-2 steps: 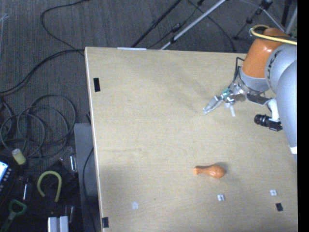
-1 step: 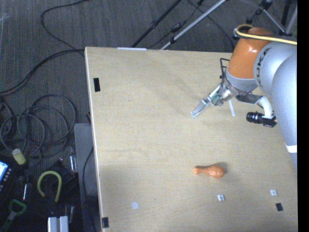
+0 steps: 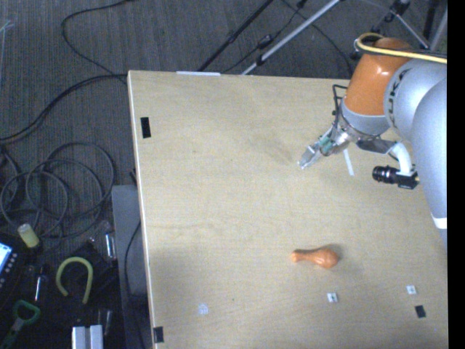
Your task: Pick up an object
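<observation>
The arm (image 3: 407, 107) enters from the right side of the camera view, with its orange band sitting above the grey wrist near the bench's far right corner. The gripper (image 3: 314, 155) points down and to the left, over the right half of the bench (image 3: 218, 195), nearer the far edge than the near edge. Its tip appears as a small pale, greenish shape; at this size, the camera view does not resolve whether the two parts are apart or together, so the state cannot be told. Nothing is visible between them.

The bench surface is a flat, light wood-coloured board. An orange object (image 3: 317, 257), with a rounded body and a narrow neck pointing left, lies on its side on the board. It is located toward the near edge, right of centre, and well apart from the gripper, which is farther back on the board.

A black mark (image 3: 145, 127) sits close to the left edge near the far corner. Small pale and dark marks (image 3: 332, 297) lie near the near right corner.

On the dark floor left of the bench, coiled black cables (image 3: 58, 187) are visible, along with a yellow-green hook-shaped item (image 3: 73, 275).
</observation>
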`<state>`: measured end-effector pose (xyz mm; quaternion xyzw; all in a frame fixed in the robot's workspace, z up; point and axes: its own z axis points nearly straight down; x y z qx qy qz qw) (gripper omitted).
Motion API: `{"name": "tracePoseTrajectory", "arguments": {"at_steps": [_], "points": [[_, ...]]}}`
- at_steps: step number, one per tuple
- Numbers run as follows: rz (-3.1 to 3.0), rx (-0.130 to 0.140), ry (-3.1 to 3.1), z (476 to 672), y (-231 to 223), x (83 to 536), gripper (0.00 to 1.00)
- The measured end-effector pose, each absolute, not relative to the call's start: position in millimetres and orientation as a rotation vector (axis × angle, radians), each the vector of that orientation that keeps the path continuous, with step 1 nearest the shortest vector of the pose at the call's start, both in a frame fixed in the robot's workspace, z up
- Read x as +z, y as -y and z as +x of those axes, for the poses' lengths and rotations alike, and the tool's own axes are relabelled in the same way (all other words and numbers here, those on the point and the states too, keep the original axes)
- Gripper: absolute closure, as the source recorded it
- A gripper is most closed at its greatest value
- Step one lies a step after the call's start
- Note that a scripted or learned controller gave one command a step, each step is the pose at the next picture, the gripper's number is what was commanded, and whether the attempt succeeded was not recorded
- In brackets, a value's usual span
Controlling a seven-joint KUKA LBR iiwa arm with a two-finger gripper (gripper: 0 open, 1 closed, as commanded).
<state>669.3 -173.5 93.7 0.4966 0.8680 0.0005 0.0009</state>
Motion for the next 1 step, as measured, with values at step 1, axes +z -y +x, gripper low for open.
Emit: {"name": "tracePoseTrajectory", "arguments": {"at_steps": [1], "points": [[1.378,-0.001,-2.82,668.8,135.6,182.4,1.0]]}}
